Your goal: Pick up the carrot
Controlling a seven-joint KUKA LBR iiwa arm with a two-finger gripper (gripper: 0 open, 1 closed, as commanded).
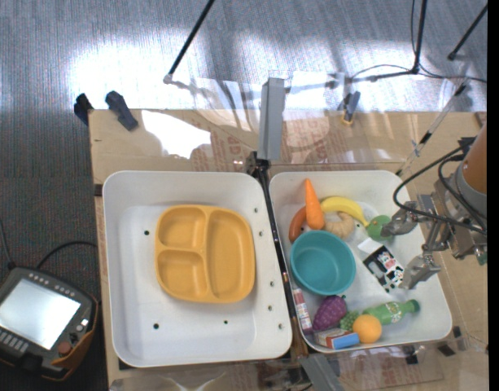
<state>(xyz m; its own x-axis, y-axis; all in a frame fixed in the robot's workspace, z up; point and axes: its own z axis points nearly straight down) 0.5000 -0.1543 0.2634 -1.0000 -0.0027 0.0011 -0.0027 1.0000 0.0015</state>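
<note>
The orange carrot [313, 204] lies in the right bin [359, 177], near its back left corner, pointing away from me beside a yellow banana [343, 208]. My gripper [408, 250] hovers over the bin's right side, well to the right of the carrot and apart from it. Its fingers [399, 226] are spread open with nothing between them. A black-and-white carton [383, 265] lies just to the gripper's left.
A teal bowl [322, 261] sits in front of the carrot. Purple grapes [330, 312], an orange [367, 327] and a green bottle [391, 309] crowd the right bin's front. A yellow divided plate [206, 252] lies in the left bin [127, 300].
</note>
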